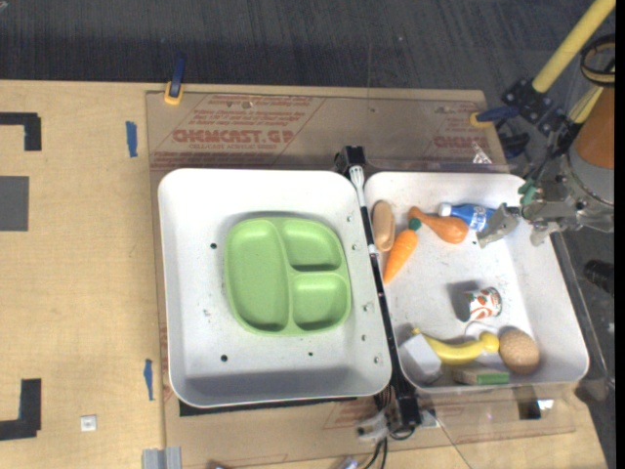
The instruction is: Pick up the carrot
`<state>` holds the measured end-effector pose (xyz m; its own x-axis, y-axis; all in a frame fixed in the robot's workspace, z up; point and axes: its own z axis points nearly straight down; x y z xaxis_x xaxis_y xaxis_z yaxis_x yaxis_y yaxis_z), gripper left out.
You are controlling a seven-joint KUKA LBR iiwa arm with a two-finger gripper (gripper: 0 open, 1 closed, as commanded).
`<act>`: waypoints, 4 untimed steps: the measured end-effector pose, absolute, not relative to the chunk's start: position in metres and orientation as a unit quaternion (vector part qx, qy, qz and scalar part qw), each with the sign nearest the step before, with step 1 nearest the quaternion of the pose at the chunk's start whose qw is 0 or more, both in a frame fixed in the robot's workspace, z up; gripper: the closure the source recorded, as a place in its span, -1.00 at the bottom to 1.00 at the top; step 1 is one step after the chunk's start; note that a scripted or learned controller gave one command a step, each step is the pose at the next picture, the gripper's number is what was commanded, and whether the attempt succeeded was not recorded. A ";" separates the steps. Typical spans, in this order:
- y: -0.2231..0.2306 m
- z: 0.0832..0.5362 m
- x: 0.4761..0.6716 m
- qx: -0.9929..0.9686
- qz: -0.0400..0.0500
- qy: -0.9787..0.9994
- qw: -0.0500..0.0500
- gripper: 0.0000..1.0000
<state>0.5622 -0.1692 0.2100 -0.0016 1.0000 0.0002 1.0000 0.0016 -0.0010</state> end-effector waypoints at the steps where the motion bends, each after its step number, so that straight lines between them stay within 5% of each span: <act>1: -0.132 0.095 0.599 -0.769 -0.001 -0.639 -0.001 -1.00; 2: -0.114 0.088 0.634 -0.821 0.001 -0.571 -0.002 -1.00; 3: -0.117 0.101 0.634 -0.819 0.004 -0.574 -0.005 1.00; 4: -0.117 0.101 0.634 -0.819 0.004 -0.573 -0.005 -1.00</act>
